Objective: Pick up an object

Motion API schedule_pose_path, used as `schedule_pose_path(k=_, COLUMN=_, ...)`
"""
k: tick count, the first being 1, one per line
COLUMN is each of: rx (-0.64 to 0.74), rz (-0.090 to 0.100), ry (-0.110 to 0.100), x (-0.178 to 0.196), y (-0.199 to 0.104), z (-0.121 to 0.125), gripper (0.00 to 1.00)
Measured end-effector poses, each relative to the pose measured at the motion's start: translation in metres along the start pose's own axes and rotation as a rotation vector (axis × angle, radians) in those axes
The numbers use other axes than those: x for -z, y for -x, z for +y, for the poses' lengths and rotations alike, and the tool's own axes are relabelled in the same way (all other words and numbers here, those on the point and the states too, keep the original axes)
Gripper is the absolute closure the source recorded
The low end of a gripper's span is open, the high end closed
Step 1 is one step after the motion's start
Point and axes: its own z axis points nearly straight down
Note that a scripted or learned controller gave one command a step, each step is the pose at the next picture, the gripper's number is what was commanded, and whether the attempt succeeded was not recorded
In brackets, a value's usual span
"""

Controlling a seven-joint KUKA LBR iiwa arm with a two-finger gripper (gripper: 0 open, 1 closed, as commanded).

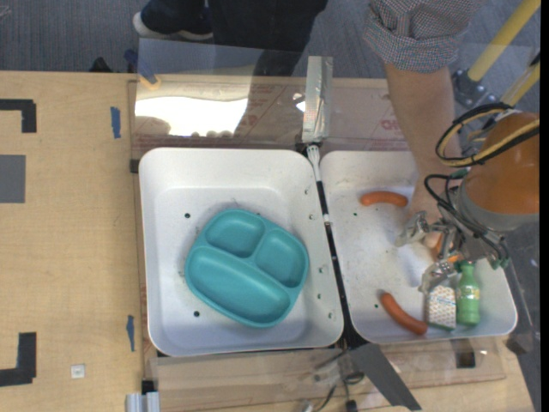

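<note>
The arm's claw point(439, 256) hangs low over the right bin point(369, 307), near its right edge. I cannot tell how its grip stands. A green bottle point(468, 294) lies just below it by the bottom right corner, its long side running up and down, next to a small patterned packet point(442, 305). No words can be read. One orange sausage point(383, 199) lies flat across near the top edge. Another point(402, 312) slants along the bottom edge. A teal tray point(247, 267) fills the left bin point(163, 187).

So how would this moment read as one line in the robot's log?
grey arm's gripper: low in right white bin | nearby: green plastic bottle, orange sausage | grasp: unclear
</note>
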Motion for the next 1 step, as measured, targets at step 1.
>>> schedule_pose_path(k=1, rx=0.034, rz=0.005, ry=0.001, x=-0.0110, y=-0.0442, z=-0.0191, gripper=0.00)
